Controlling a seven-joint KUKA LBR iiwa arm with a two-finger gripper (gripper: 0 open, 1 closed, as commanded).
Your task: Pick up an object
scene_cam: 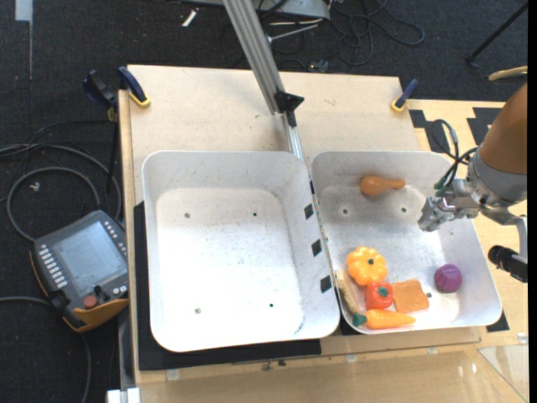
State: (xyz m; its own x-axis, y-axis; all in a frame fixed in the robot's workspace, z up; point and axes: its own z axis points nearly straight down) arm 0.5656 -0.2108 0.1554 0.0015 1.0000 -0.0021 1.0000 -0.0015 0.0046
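Note:
The right bin (336, 168) holds several toy foods. A brown drumstick-shaped piece (380, 185) lies near its back wall. A yellow pumpkin (367, 265) sits toward the front, with a red tomato (379, 294), an orange block (409, 295) and an orange carrot (388, 318) just in front of it. A purple ball (448, 278) rests near the right wall. My gripper (432, 215) hangs at the bin's right side, behind the purple ball and right of the drumstick. Nothing shows between its fingers.
The left bin (159, 175) stands beside the right one, sharing a middle divider. A metal pole (260, 49) slants over the bench's back. A teach pendant (80, 263) lies on the floor at left. Clamps mark the bench's back corners.

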